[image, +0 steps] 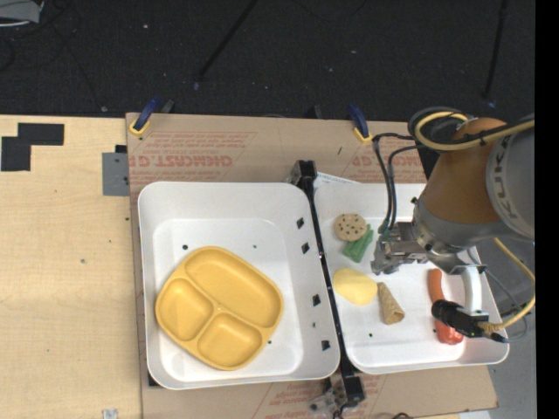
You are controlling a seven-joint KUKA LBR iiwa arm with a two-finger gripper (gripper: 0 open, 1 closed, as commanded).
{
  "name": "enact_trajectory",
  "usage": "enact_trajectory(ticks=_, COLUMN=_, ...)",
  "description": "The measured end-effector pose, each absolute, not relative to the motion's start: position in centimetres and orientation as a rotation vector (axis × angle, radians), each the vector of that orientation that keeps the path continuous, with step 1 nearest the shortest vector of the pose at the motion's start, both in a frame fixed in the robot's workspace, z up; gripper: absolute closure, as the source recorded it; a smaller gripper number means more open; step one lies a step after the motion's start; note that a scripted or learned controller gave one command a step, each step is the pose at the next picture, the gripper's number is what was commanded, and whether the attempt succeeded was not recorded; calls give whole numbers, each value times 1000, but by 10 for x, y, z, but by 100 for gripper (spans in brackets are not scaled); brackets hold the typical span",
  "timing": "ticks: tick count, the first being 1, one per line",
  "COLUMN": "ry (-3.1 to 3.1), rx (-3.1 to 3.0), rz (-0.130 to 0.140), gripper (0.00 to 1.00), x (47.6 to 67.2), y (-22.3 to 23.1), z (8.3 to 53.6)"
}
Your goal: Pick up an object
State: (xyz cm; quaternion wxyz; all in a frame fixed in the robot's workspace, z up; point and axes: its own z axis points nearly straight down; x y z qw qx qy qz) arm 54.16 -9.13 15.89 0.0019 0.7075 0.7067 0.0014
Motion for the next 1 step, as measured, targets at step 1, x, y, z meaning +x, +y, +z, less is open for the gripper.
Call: enact_trajectory(ticks=1, ry=2217, rx=2220, rz=4, gripper=100, x=542, y=-100, z=217)
